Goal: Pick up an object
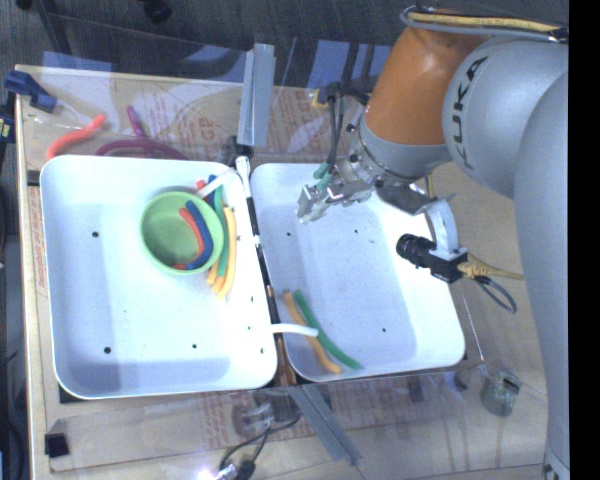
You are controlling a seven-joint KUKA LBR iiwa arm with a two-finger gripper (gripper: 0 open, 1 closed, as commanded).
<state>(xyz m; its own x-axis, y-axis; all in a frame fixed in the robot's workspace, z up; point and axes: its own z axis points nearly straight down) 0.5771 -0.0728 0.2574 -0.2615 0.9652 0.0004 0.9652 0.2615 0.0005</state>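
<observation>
Here, one green bowl (183, 232) left, three sticks (315, 333) right, claw (320, 200) above.

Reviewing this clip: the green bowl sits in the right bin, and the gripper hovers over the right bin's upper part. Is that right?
Not quite. The camera view shows the green bowl in the left bin, not the right one. The rest stands: the gripper hovers over the upper part of the right bin.
</observation>
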